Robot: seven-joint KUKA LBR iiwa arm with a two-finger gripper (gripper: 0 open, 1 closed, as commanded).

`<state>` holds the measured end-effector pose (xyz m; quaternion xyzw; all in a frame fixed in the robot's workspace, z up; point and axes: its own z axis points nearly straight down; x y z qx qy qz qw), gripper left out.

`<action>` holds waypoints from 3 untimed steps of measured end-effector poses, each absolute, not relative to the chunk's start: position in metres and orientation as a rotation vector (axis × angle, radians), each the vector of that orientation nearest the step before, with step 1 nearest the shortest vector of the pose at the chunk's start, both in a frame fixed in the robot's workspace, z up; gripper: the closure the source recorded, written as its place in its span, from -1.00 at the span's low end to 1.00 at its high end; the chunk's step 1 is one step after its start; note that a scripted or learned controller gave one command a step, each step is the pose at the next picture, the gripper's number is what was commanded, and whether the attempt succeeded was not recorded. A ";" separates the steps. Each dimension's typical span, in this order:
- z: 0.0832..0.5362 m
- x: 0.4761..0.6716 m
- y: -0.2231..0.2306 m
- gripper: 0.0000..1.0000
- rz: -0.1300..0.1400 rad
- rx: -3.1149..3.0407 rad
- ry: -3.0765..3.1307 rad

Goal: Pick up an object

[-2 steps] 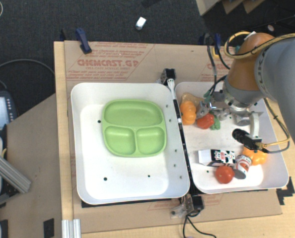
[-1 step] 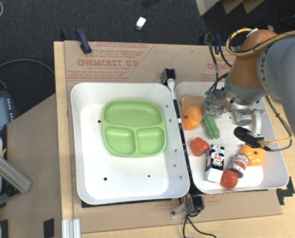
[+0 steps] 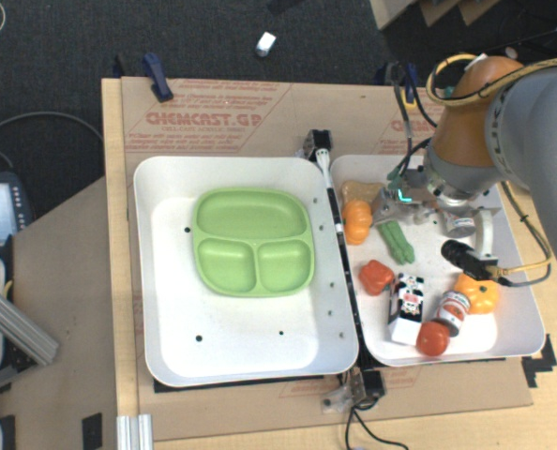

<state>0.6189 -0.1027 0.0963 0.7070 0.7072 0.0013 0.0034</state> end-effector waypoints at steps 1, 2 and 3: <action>0.190 0.559 -0.008 -1.00 0.009 2.213 2.231; 0.184 0.505 -0.033 -1.00 -0.006 2.229 2.221; 0.184 0.478 -0.039 -1.00 -0.004 2.227 2.222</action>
